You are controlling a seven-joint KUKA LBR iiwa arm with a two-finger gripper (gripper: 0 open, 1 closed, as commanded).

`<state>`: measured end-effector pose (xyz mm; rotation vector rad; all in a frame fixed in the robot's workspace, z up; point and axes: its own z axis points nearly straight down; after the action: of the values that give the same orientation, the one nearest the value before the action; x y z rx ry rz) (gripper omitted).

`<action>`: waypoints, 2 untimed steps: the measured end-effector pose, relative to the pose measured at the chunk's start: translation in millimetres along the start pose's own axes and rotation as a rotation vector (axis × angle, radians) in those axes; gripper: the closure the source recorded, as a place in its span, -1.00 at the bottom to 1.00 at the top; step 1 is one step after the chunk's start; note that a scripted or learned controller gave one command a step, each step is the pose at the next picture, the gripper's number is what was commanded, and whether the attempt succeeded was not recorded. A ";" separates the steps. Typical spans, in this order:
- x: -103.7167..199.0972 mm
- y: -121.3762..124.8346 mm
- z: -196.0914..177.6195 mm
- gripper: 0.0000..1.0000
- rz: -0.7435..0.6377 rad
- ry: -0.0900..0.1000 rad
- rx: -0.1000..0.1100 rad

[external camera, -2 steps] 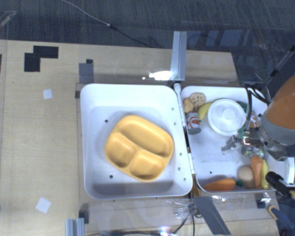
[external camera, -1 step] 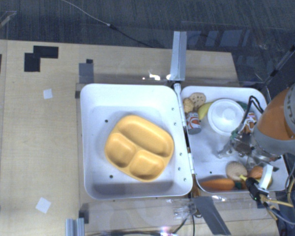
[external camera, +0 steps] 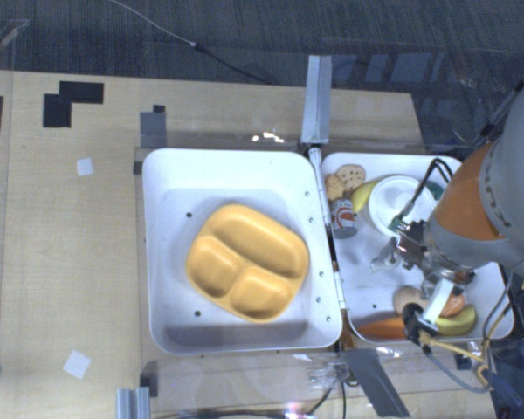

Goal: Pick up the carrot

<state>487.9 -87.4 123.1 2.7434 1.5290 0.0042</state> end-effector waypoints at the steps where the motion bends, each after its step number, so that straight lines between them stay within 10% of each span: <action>1: 1.0 1.3 -9.9 1.00 -0.008 0.000 -0.002; 2: -69.2 43.2 -85.0 1.00 -0.533 -0.002 -0.005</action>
<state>488.1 -169.0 208.1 2.2397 2.1928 0.0047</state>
